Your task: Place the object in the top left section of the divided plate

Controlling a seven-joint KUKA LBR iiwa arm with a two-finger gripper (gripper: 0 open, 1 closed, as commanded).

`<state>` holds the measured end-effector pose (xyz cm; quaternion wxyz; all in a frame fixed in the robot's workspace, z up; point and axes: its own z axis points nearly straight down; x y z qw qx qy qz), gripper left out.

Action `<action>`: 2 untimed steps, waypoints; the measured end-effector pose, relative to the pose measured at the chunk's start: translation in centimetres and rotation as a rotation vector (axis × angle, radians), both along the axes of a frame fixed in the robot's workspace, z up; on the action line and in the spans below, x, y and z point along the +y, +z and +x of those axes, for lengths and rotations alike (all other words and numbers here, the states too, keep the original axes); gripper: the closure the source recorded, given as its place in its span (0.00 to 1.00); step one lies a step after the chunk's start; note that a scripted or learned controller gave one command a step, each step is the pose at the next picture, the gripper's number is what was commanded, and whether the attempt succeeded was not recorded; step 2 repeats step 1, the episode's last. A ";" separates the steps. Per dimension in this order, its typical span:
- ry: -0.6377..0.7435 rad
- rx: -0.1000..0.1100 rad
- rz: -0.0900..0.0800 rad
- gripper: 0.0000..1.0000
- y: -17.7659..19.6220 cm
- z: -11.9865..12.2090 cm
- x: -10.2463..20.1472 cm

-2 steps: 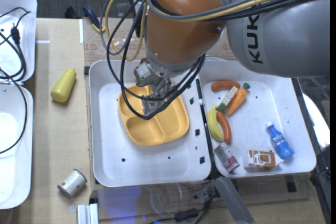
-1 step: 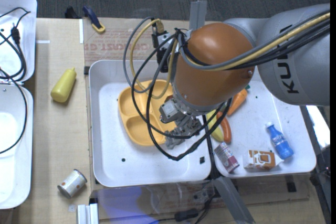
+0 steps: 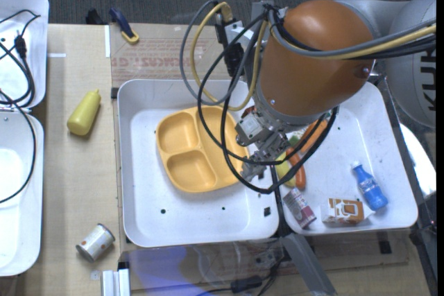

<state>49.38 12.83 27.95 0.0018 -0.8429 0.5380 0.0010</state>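
A yellow divided plate (image 3: pixel 182 149) lies in the left bin (image 3: pixel 139 211), its right side partly covered by cables and the arm. My gripper (image 3: pixel 262 161) hangs over the plate's right rim, near the wall between the two bins. The big orange wrist band (image 3: pixel 316 55) above hides much of it. Close to the gripper on its right lie an orange carrot-like piece (image 3: pixel 313 138) and a yellow-green item (image 3: pixel 284 164), in the right bin. I cannot make out anything between the gripper's tips.
The right bin (image 3: pixel 388 149) also holds a blue bottle (image 3: pixel 368 190), a small carton (image 3: pixel 345 211), a small packet (image 3: pixel 299 208) and a reddish sausage-like piece (image 3: pixel 299 175). On the bench at left lie a yellow squeeze bottle (image 3: pixel 84 113) and a can (image 3: pixel 95 242).
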 end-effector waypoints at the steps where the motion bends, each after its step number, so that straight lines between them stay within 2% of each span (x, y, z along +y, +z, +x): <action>1: 0.182 0.002 -0.001 1.00 -5.1 -1.6 2.0; 2: 0.182 0.002 -0.001 1.00 -5.1 -1.6 2.0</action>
